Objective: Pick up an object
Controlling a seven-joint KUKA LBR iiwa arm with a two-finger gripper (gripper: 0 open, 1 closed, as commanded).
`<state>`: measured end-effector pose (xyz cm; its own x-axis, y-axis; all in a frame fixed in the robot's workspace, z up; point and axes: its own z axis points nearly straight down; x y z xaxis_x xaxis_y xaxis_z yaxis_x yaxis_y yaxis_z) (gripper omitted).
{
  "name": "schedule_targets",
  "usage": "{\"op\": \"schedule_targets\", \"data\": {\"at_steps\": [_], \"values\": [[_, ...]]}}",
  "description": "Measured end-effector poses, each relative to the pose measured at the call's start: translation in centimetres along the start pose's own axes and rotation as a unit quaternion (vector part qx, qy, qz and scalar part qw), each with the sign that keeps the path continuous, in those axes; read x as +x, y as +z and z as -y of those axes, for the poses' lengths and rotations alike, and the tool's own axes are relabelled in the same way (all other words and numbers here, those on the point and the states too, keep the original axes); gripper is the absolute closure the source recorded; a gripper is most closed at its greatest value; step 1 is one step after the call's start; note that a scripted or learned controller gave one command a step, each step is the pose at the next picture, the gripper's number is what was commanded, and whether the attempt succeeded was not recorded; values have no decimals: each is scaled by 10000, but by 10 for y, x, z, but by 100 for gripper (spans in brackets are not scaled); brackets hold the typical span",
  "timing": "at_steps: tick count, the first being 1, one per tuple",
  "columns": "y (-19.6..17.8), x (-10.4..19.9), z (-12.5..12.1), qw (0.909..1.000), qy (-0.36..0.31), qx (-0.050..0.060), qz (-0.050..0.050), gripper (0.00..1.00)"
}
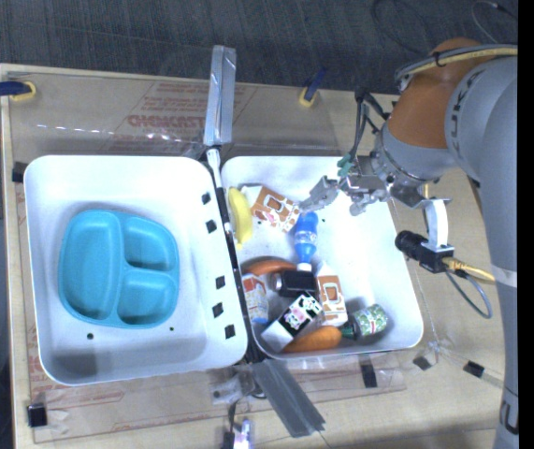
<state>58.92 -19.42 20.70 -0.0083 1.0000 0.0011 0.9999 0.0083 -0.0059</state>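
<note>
Several candidate objects sit in the right bin point(393, 251), all piled toward its near-left half: blue bottle point(305, 233) nearest the gripper, then a patterned carton point(275, 208) just left of it, a yellow banana-like piece point(239, 213) against the divider, and nearer me a heap with a black-and-white carton point(295, 314), an orange carrot-like item point(315, 338), a small brown box point(331, 298) and a green can point(370, 322) on its side. Heap is tight, items touching and overlapping, so I judge it a poor first target.

Gripper point(334, 188) hangs over the far part of the right bin, just right of the patterned carton and above-right of the blue bottle. I see one grey finger point(322, 193) pointing left and down toward the carton; I can't tell how wide the fingers stand, the wrist hardware blurs it. Nothing visible between them, so I call it no grasp yet.

My read: approach phase, and the bottle or the carton is the likely pick since both lie a bit apart from the heap. Risk: bottle lies on its side and may roll off a pinch.

Left bin point(42, 195) holds a blue divided tray point(117, 265), well apart from the action. Arm point(454, 101) comes in from the far right, orange band above the wrist.
</note>
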Motion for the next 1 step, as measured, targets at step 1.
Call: {"op": "schedule_targets", "data": {"at_steps": [1], "values": [[116, -15, -4, 9977, -683, -24, 11, 0]]}}
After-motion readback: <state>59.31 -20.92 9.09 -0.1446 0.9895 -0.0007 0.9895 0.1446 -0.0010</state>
